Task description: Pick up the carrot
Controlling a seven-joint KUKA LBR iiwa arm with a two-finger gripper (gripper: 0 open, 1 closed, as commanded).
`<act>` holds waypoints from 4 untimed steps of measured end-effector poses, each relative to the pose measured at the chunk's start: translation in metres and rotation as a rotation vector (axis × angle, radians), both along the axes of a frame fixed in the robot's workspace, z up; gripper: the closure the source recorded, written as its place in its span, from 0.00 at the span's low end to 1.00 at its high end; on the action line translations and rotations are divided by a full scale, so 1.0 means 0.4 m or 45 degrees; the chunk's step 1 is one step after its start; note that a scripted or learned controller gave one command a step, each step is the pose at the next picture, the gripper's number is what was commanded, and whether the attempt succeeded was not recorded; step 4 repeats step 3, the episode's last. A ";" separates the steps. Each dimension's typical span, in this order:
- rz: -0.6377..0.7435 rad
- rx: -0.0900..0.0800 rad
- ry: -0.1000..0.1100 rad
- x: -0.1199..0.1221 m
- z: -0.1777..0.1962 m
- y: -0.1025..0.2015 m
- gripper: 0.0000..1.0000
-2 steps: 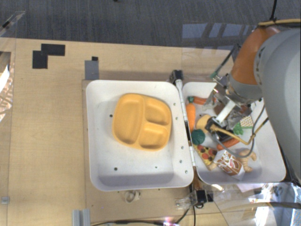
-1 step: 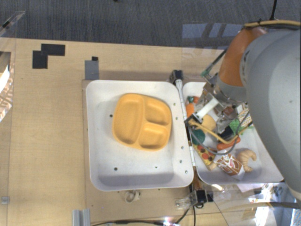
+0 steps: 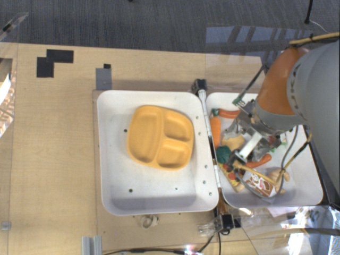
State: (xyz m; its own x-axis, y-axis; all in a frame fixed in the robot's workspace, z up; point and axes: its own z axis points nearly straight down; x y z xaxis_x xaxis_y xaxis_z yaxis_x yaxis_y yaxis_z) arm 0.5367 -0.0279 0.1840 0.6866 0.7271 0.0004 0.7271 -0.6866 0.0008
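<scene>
Reaching in from the right, the grey arm [image 3: 313, 84] with its orange band [image 3: 279, 86] hangs low over the right bin [image 3: 308, 187], and the gripper [image 3: 245, 152] is down among the heap of play food. Whether the pincer is spread or pressed together cannot be told from up here; the wrist and its cabling cover too much of it, and nothing can be made out pinched in it.

The carrot [image 3: 215, 133] lies along the left side of the right bin, just inside the dividing wall, long and orange, running roughly up and down the view. It sits just left of the gripper, apart from it as far as can be judged. A second orange-and-red piece [image 3: 227, 112] lies across the far end of the bin, close above the carrot's top. Below the carrot there is a dark green item [image 3: 222, 154], and nearer the front of the bin a crinkled snack packet [image 3: 258, 184] with brown and white print, beside a slim orange-red piece [image 3: 261, 161] poking out under the wrist.

Over in the left bin [image 3: 111, 142], a yellow divided plate [image 3: 160, 137] sits alone near the middle, three compartments facing up, well apart from all the action.
</scene>
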 end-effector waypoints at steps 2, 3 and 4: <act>-0.258 0.002 0.000 0.068 0.000 0.063 0.00; -0.259 0.001 0.000 0.069 0.001 0.061 0.00; -0.259 0.001 0.000 0.069 0.001 0.061 0.00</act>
